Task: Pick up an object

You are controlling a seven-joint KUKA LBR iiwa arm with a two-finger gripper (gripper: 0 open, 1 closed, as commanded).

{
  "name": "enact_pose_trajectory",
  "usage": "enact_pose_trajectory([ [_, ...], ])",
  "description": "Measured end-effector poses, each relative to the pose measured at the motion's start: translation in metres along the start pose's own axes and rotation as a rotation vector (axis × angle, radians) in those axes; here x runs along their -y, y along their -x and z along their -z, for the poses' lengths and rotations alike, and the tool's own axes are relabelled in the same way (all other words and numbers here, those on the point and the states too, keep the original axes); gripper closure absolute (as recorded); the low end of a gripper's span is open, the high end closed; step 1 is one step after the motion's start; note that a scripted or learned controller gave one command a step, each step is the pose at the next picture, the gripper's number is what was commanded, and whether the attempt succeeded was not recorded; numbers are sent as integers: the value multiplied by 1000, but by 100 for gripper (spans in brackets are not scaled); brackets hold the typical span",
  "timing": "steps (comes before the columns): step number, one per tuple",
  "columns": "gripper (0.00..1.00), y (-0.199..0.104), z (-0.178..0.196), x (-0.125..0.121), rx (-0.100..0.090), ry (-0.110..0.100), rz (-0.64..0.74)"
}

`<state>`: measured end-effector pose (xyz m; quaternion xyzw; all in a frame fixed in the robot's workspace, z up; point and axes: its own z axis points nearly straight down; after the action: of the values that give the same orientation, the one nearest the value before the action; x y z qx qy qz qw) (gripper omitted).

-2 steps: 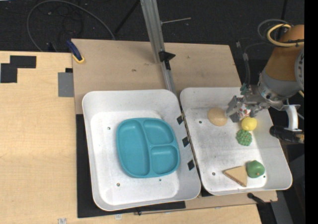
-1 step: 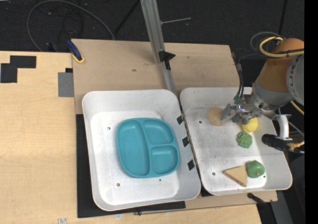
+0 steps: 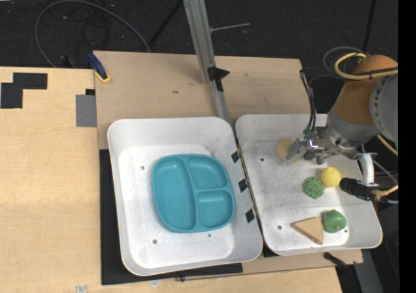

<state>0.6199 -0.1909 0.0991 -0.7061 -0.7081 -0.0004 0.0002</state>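
Two white bins [image 3: 130, 149], gripper [image 3: 300, 152] near right bin's far edge, finger state unclear, beside tan object [image 3: 284, 149].

Even overhead light; white bins [image 3: 130, 155] bright without glare; floor behind dark; shadows soft; focus slightly soft.

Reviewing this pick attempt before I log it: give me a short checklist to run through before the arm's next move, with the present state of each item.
1. Gripper over the right bin: ok, it is low at the bin's far side.
2. Target under the gripper: ok, a small tan object lies right beside it.
3. Object between the fingers: cannot tell, too small to see.
4. Other items apart from the gripper: ok, yellow ball, green bumpy ball, tan wedge and green round item lie nearer the camera.
5. Left bin: ok, the teal divided plate lies flat in it, away from the arm.
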Motion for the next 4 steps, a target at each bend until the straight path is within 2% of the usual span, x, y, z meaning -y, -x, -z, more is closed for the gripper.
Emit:
enact_pose_trajectory([
  [1,100,1,9,1,0,-2,-1],
  [2,100,6,54,7,2,1,-5],
  [3,100,-2,112,8,1,1,-1],
  [4,100,-1,140,8,1,0,-1],
])
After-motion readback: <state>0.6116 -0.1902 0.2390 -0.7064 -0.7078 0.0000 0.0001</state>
